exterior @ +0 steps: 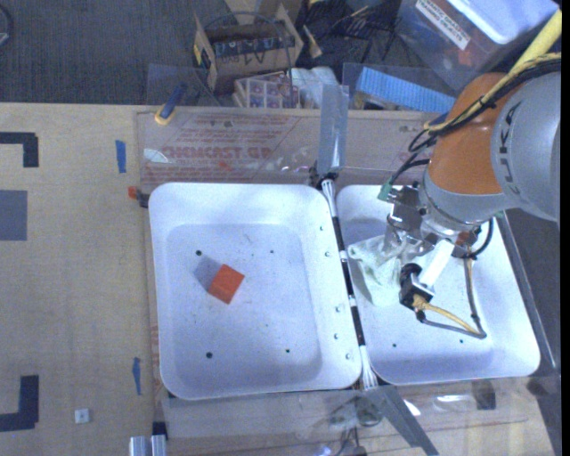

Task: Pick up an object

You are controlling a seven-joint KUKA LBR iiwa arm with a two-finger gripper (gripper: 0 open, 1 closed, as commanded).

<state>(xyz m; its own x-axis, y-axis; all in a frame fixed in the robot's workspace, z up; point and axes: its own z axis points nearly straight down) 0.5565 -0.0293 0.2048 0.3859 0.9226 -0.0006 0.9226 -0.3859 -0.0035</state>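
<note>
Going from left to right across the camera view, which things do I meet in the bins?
Left bin → orange block → right bin → pale crumpled object → gripper, down over that object.

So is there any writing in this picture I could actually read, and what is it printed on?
"KUKA", partly cut off, on the grey robot arm.
Red lettering on the clear sheet behind the bins: too blurred to read.
Label on the plastic box at the top: too small to read.
Print on the cardboard box: unreadable.
</note>
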